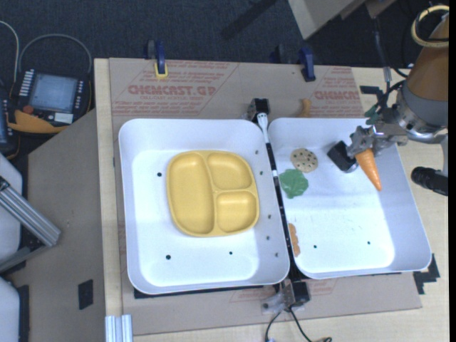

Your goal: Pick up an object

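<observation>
While the grey arm with the orange band reaches in from the right, its gripper [360,148] sits low over the upper right part of the right shallow white bin [399,258], just at the thick top end of an orange plastic toy carrot [370,168]. Carrot is a smooth tapered cone, bright orange, wide end up by the gripper, pointed tip down and slightly right toward the bin's near right side; long axis runs roughly top-to-bottom with a small tilt. Its top end touches or is overlapped by the gripper hardware; cannot tell whether it is actually between the fingers, and finger spread is not readable from this angle. A black block-like part sits just left of the carrot's top. Further left in the same bin: a round beige cookie with dark chips [304,159], and just below it a green leafy toy piece [293,183] near the bin's left wall. Left shallow white bin [142,262] holds a yellow three-compartment plastic plate [212,192]. Both bins sit on the brown board-covered worktop [214,84].
</observation>
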`<state>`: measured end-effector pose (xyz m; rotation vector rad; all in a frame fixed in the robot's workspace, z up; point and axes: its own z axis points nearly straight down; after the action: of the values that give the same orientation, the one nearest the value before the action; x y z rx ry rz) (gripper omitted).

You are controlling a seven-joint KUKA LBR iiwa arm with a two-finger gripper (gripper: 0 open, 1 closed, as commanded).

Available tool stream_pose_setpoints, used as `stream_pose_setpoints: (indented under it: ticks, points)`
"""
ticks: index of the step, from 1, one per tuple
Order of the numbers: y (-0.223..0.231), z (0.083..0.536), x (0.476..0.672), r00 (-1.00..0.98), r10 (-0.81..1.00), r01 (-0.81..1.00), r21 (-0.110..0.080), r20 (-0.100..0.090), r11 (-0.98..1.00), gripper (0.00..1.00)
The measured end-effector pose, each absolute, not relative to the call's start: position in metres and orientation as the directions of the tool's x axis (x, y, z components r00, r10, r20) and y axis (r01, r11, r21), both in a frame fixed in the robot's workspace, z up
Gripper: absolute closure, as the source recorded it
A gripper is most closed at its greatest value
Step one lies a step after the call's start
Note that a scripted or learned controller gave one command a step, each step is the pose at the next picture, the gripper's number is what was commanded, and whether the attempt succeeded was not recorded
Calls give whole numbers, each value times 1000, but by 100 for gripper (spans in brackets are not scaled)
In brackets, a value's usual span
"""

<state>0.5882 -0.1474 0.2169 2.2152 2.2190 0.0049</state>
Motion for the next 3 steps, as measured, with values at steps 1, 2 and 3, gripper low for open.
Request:
stream_pose_setpoints:
  ticks: [1, 2, 3]
  points:
    - [-147, 225, 589, -1, 1000, 1000, 3, -1, 1, 100]
    - [-104, 227, 572, -4, 1000, 1000, -2, 2, 4, 100]
    - [-52, 237, 563, -6, 1000, 1000, -2, 3, 6, 100]
